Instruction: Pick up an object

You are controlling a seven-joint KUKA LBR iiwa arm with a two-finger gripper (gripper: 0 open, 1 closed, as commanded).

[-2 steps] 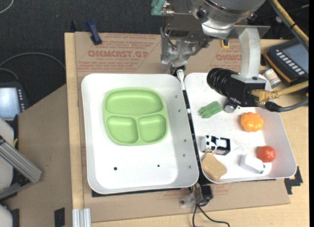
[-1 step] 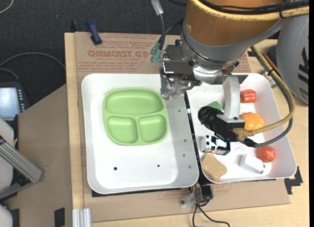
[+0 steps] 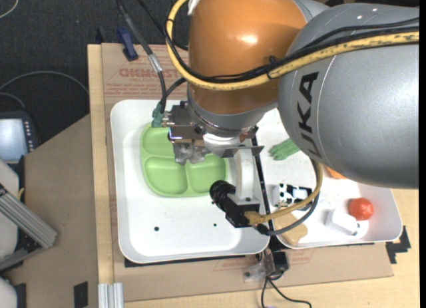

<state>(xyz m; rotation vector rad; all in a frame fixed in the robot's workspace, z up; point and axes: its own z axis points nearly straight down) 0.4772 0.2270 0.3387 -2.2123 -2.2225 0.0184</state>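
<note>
The pincer (image 3: 190, 154) is low over the left white bin (image 3: 130, 180), right at the pale green plastic divided tray (image 3: 166, 167), but the arm's orange band (image 3: 243, 34) & wrist block it, so can't tell its state or whether it's got anything. Imo the pick isn't done: tray looks flat in the bin, so closing and lifting are left. Other stuff in the right bin (image 3: 389, 223): red ball w/ white block (image 3: 353, 213), black-and-white spotted toy (image 3: 289, 193), small green piece (image 3: 286, 149), all apart from the pincer.
</note>
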